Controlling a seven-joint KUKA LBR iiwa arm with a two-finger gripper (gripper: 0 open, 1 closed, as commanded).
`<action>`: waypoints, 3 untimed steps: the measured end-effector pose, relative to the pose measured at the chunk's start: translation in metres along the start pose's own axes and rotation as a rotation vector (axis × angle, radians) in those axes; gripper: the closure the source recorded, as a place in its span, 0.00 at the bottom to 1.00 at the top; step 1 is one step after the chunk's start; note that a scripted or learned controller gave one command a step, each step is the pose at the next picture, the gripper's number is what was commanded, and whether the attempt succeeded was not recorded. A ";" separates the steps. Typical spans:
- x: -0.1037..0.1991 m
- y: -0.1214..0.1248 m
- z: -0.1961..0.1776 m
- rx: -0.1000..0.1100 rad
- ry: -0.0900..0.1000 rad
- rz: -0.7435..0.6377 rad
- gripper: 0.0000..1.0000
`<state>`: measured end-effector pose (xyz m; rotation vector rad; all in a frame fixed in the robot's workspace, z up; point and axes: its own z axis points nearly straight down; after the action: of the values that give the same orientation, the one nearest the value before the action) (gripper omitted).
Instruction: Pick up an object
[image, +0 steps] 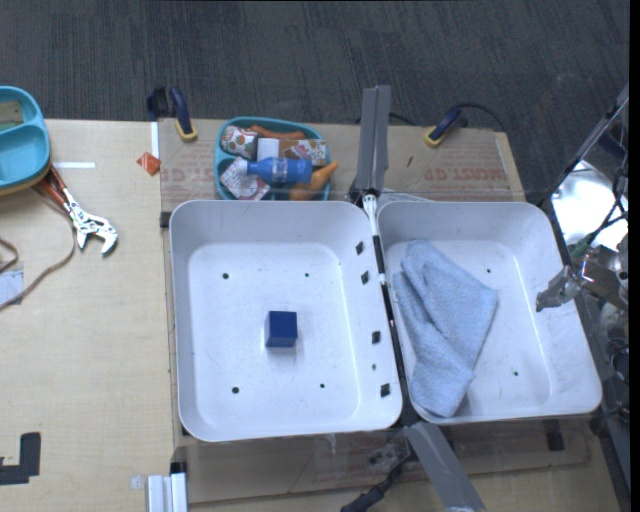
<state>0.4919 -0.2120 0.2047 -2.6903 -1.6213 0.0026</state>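
While your gripper (556, 292) sits at the right bin's (560, 390) far right rim, jaw state impossible to tell, the blue block (282, 329) lies well apart in the left bin (190, 300). Squarish, it shows no clear long axis.

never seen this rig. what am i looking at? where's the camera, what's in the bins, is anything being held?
One fixed camera looks down at a slant on a bench with two shallow white bins. The left bin holds a blue block; the right bin holds a crumpled grey-blue towel. Metal parts at the right edge are probably the robot arm reaching in; I see nothing held. Behind the bins sits a teal bowl of small objects, and a wrench lies on the bench at left.
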 end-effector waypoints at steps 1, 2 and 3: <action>0.051 0.054 -0.008 0.002 -0.002 0.355 0.00; 0.097 -0.018 -0.003 0.002 -0.001 0.277 0.00; 0.062 0.019 0.000 0.002 -0.002 0.199 0.00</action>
<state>0.5377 -0.1660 0.2045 -2.8378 -1.3455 0.0066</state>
